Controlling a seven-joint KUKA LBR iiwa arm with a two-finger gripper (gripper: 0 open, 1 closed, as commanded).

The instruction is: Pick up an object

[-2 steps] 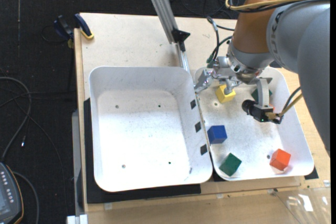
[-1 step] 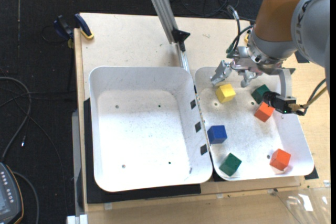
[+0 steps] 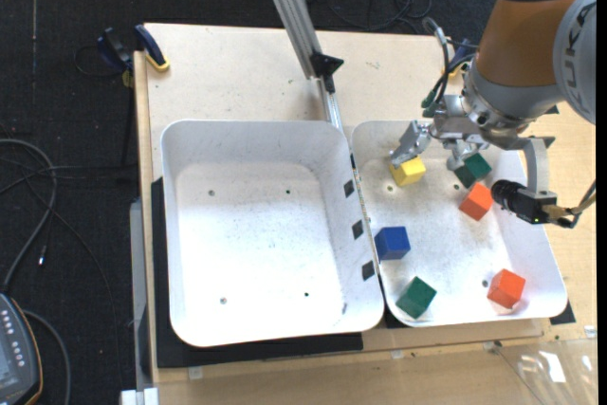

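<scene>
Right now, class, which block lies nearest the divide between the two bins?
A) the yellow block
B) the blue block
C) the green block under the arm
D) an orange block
B: the blue block sits close beside the inner wall of the right bin.

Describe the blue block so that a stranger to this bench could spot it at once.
Look in the right bin, the one that holds the coloured blocks. Along its left wall, about halfway down, sits the blue block. It is the only blue one; its nearest neighbours are yellow and green.
</scene>
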